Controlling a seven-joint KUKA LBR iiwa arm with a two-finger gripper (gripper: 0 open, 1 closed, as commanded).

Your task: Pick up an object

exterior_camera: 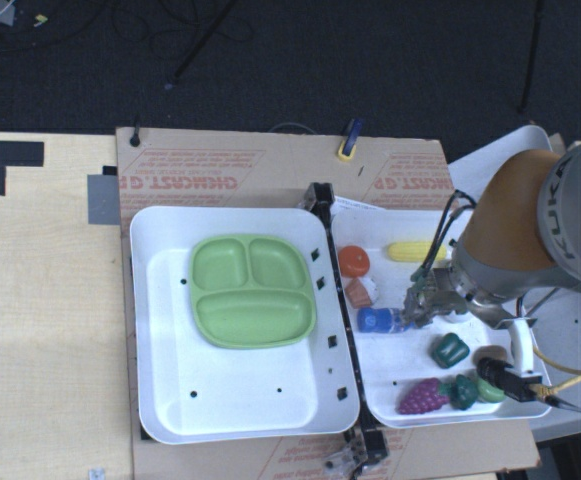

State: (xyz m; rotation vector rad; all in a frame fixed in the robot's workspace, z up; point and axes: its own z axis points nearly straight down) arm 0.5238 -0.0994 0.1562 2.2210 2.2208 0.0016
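- you see the arm (515,228), grey with its orange band, reaching in from the right over the right bin (375,230).
- the gripper (417,306) is low in the middle of that bin, just right of a blue object (374,320) that lies near the divider; from this slant you cannot tell whether it touches the blue object or has hold of anything.
- above the blue object you find a pale orange-tinted piece (359,293), and above that an orange round object (354,261), both close to the divider.
- a yellow corn-like object (408,252) lies toward the far side of the bin, partly behind the arm's cables.
- below the gripper sits a dark green object (451,349); nearer the front edge a purple bunch of grapes (422,397) lies just beside a green leafy piece (466,392).
- in the left bin (160,368) a green divided plate (252,291) lies flat, with two small compartments on the far side and one long one on the near side.
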